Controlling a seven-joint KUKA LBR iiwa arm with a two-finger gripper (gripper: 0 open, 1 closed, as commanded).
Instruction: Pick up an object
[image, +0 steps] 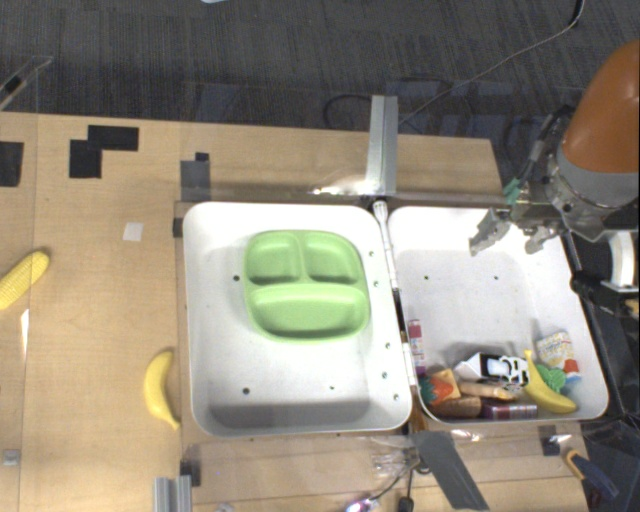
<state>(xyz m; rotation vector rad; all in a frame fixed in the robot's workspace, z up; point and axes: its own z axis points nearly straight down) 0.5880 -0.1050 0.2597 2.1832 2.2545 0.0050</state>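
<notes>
- The objects to pick from lie heaped along the near edge of the right bin (470, 300): a yellow banana (548, 390) at the near right corner, a black-and-white toy (503, 368) just left of it, a brown piece (457, 406) and a reddish one (440, 385) toward the near left corner, and a small white packet (555, 348) by the right wall.
- These pieces crowd one another, touching or overlapping; which lies on top is hard to tell for most of them.
- A thin marker-like stick (414, 340) lies along the bin's left wall, apart from the heap's right end.
- The far half of the right bin's floor is bare white.
- The left bin (215, 400) holds a green divided plate (303, 283), lying flat near its middle, well apart from the heap.
- On the tabletop (90, 300) left of the bins lie a second banana (160, 386), just beside the left bin's wall, and a corn cob (22, 280) at the picture's left edge.
- Black shapes (100, 148) mark the tabletop's far left.
- The tool (510, 232) hangs over the far right part of the right bin, well apart from the heap, below the arm's orange band (605, 110).
- Its two fingers (485, 235) stand spread, released, with nothing between them and touching no object.
</notes>
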